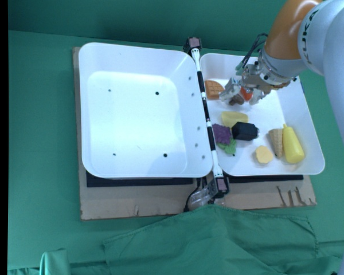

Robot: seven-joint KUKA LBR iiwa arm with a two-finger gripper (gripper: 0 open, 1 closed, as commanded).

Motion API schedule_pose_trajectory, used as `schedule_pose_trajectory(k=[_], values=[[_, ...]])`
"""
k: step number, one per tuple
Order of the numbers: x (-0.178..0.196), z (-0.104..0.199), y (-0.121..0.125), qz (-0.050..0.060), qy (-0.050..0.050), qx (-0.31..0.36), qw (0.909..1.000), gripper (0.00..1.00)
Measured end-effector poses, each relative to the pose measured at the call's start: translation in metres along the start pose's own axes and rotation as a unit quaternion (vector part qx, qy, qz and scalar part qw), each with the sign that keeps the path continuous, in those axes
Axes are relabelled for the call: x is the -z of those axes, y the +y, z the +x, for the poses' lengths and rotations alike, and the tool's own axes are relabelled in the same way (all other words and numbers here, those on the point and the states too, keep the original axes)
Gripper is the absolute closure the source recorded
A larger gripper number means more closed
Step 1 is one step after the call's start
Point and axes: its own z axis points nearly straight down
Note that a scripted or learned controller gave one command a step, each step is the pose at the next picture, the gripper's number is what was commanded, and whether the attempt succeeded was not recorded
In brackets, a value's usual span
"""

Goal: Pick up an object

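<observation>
My gripper point(239, 94) is low over the back middle of the right bin point(309, 128). A small red and brown object point(245, 97) sits right at its tip; whether it is gripped is unclear. Lying in the same bin are an orange-brown waffle piece point(214, 88) just left of the gripper, a yellow chunk point(234, 118), a black object point(245, 131), purple grapes point(222, 133) with a green leaf point(230, 148), an orange slice point(264, 154), a tan cone point(276, 141) and a yellow bottle point(293, 145).
The left bin point(137, 67) is beside the right one, split from it by a black-and-white divider bar point(205, 110). Both rest on cardboard point(132, 208) over green cloth. A rumpled cloth fold point(218, 239) lies in front.
</observation>
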Motion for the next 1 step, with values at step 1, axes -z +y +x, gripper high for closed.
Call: schedule_pose_trajectory(k=[1], values=[[0.0108,-0.0017,0.0018,-0.002,-0.001,-0.002,1.0,1.0]])
